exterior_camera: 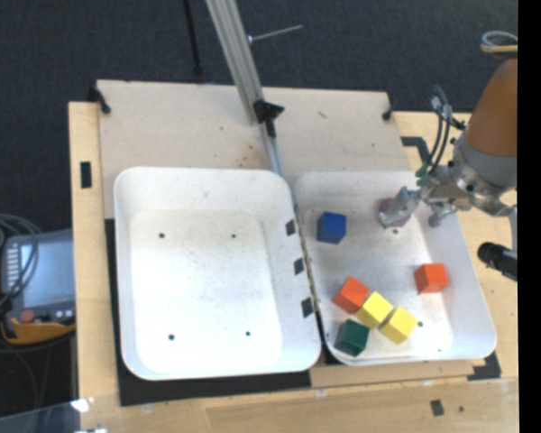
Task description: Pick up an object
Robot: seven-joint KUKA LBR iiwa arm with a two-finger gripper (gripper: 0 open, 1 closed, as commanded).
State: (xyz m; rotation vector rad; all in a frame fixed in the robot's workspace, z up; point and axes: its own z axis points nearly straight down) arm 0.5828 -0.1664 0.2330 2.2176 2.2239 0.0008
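Observation:
In the right bin lie several small blocks. A blue cube sits toward the bin's upper left. An orange cube rests near the right wall. Low in the bin an orange block, two yellow blocks and a dark green block are clustered together. My gripper hangs over the upper part of this bin, right of the blue cube and above the orange cube. I see no block between its fingers.
The left bin lies beside the right one. A slanted aluminium post rises from behind the bins. A grey device with cables sits at the bench's left edge. The arm's orange band is at the right.

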